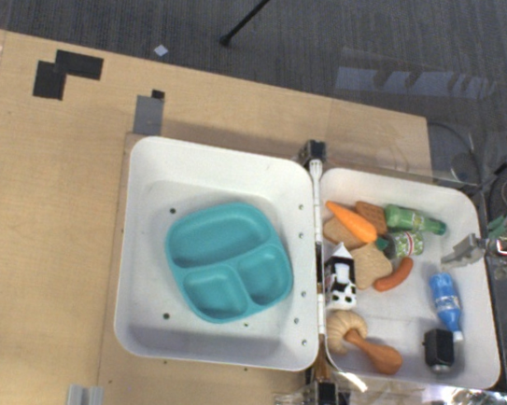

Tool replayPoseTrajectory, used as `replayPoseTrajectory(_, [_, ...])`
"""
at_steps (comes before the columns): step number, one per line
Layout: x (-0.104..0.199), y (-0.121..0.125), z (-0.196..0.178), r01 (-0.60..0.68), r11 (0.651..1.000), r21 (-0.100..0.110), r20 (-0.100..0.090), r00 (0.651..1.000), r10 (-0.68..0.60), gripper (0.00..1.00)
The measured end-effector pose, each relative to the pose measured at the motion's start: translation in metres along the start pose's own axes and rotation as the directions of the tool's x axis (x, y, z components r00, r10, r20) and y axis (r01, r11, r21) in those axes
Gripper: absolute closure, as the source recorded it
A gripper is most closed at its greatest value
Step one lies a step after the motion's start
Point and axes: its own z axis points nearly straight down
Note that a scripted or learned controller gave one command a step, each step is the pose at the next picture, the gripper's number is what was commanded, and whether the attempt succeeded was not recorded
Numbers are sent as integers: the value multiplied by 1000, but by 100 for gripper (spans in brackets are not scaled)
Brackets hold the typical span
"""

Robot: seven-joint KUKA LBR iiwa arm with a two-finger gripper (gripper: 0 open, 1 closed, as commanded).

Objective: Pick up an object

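Worktop (49,242): pale wood, carrying two shallow white bins side by side; black patches lie on it toward 10 o'clock.
Left bin (137,227): holds a teal divided plate (229,261) with three compartments, tilted a little, near the bin's middle.
Right bin (479,306): holds a scatter of small toy objects.
Carrot (352,222): orange, at about 11 o'clock in the right bin, lying across tan cracker pieces (369,261).
Green bottle (412,218): on its side at 12 o'clock in the right bin, with a second green can-like item just below it.
Sausage (395,275): red-orange, near the middle of the right bin, touching the cracker pieces.
Cow toy (341,284): black and white, at 9 o'clock, against the wall shared with the left bin.
Drumstick (361,340): tan and brown, at 7 o'clock in the right bin.
Blue bottle (444,301): on its side at 4 o'clock, just above a small black object (439,348) at 5 o'clock.
Gripper (473,247): grey metal parts at 3 o'clock over the right bin's rim, apart from the objects; whether it is released or clenched cannot be told, and nothing is seen in its grasp.
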Motion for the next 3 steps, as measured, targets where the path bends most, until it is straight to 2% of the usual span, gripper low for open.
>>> replayPoseTrajectory(1, [-7, 23, 143, -58, 998, -12, 3, 998, 58, 0])
replayPoseTrajectory(2, [-5, 23, 135, -54, 999, -10, 2, 999, 54, 100])
replayPoseTrajectory(3, [46, 37, -34, 44, 999, -19, 4, 999, -44, 100])
